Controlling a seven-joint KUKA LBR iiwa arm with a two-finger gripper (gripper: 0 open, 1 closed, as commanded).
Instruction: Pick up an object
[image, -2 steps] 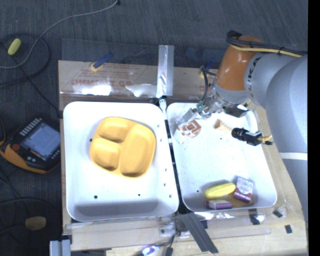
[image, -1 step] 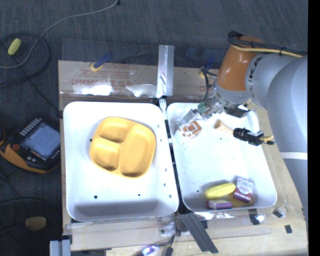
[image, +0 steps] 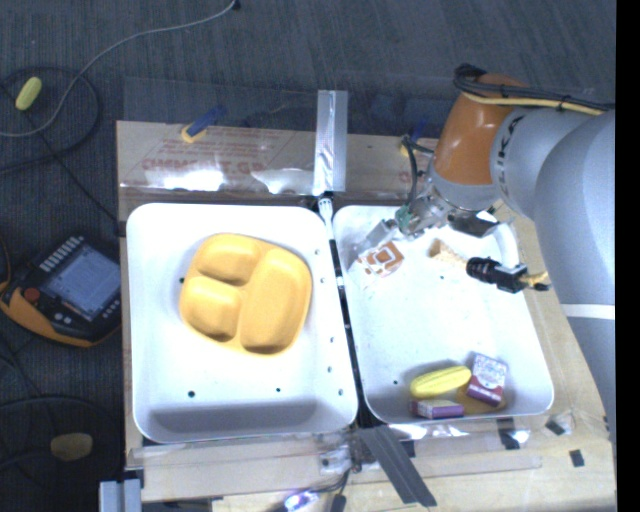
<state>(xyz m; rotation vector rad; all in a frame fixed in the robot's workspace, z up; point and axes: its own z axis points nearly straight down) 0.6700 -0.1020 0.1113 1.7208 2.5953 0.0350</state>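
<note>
Right now the gripper (image: 400, 222) hangs low over the right bin (image: 450, 330), beside a small orange-and-white packet (image: 381, 259) — presumably lining up a grab. Whether the claw is spread or pinched, I cannot tell.

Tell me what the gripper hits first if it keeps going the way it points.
Likely the small orange-and-white object just beyond the gripper in the right bin; height is hard to judge from above.
</note>
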